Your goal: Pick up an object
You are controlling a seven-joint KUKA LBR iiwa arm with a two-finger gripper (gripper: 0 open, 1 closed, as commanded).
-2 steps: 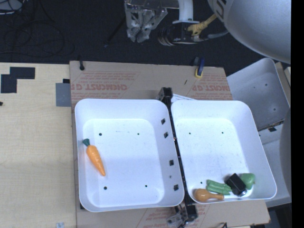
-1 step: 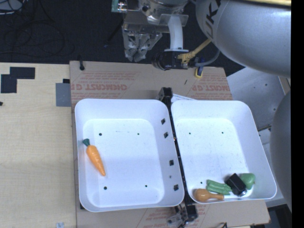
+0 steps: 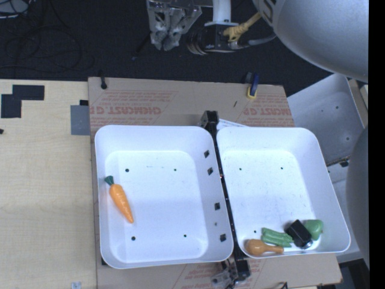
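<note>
The gripper point(image 3: 171, 32) hangs high over the bench's far edge, well clear of both bins; whether its jaws are apart, I cannot tell. A toy carrot point(image 3: 121, 201) lies by the left bin's point(image 3: 153, 136) left wall.

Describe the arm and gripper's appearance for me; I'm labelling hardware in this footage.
The arm is a bulky, rounded, light grey shell with part of a dark marking near the top edge. From it runs a slim white section wrapped by a yellowish cable over dark fittings. The gripper is bare grey metal, angular, tapering to fingers at its lower end.
</note>
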